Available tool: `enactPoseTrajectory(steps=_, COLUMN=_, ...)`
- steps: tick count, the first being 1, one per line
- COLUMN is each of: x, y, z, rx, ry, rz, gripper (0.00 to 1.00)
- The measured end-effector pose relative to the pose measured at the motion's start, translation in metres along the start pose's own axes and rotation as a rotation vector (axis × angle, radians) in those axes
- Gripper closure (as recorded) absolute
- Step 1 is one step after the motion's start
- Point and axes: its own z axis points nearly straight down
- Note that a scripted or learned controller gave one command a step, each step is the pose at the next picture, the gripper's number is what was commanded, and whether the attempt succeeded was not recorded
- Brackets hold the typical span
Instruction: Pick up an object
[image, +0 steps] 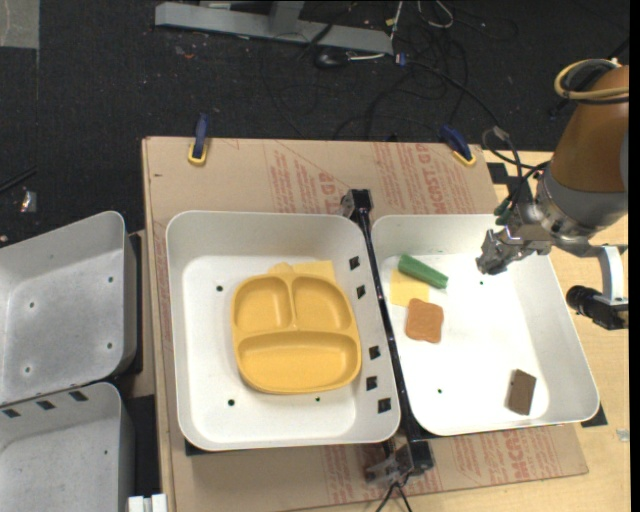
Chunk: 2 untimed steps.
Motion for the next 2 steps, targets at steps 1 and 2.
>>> enactPoseTrajectory(steps=1, x=0.045, y=-0.003, z=-0.004, rx=-0.001, ry=0.0, rz=0.0, gripper=1.0)
enactPoseTrajectory(steps=2, x=0.098, y=-0.004, z=0.002, rx=-0.001, ry=-0.001, rz=0.0, gripper=1.0)
